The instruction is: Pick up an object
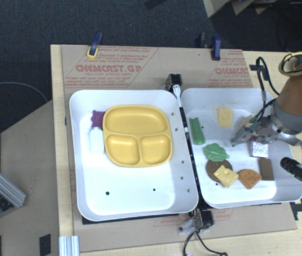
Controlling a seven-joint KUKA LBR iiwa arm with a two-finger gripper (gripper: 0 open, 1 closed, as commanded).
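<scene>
The gripper (pixel 245 133) hangs low in the right bin (pixel 236 196) — whether its fingers are apart, I cannot tell — beside a pale cheese square (pixel 224 117).

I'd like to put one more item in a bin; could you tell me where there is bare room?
Left bin: the whole front floor, below the yellow tray, is bare. Right bin: a small free patch at the back, left of the cheese. Its middle and front are crowded with food pieces and the gripper.
</scene>
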